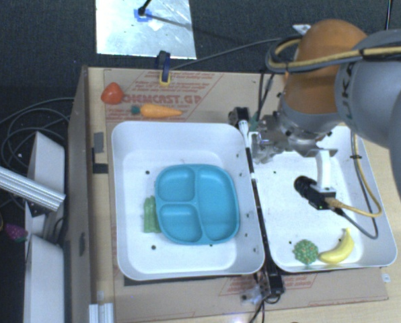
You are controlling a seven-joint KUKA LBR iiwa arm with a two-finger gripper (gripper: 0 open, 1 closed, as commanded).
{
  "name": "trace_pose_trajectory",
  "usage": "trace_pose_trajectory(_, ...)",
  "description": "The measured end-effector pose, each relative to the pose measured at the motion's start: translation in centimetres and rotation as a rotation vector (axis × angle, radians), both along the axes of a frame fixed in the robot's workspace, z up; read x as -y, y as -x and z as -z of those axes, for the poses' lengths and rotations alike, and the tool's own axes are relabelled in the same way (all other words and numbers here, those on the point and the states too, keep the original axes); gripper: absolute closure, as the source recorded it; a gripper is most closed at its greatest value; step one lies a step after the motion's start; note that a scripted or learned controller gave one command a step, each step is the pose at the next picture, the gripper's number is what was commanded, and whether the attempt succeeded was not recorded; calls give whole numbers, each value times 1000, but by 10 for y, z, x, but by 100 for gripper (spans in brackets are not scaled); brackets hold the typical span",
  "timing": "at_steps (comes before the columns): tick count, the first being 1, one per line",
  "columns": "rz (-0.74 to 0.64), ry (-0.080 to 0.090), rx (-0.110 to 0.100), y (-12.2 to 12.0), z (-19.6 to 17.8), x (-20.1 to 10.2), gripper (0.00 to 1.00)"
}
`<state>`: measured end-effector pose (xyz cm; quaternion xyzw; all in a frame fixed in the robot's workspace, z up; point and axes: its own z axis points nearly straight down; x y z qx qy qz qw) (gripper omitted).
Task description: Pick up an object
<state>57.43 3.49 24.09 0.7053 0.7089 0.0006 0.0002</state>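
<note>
While the arm (362, 93) hangs over the right bin (281, 207), reaching in from 3 o'clock, the pick has not yet been made. Its wrist sits low at about 11 o'clock of that bin, tight against the wall shared with the left bin (136, 153). The jaws are tucked under the wrist there. Whether they are released or clenched cannot be told from this angle, and nothing can be seen between them. So where are the candidates? Down at 5 o'clock of the right bin lies a yellow banana (340, 249), and just beside it, toward 6 o'clock, is a knobbly green ball (306, 251). Both rest on the bin floor, well apart from the wrist. Over in the left bin a blue divided plate (195, 202) takes the middle, with a small green piece (150, 215) touching its 9 o'clock edge. Outside the bins, at 11 o'clock on the desk (207, 86), sit a carrot (159, 112) and a red-orange round thing (112, 94). By the look of it, everything is left to do: choose one item, get over it, close on it and lift. The banana and the green ball appear to be the nearest options, but the wrist is at the opposite corner of their bin.
</note>
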Motion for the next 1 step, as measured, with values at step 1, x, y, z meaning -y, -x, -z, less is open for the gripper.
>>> trace_pose_trajectory(1, 4, 2, -2, -9, 57, 67, 100)
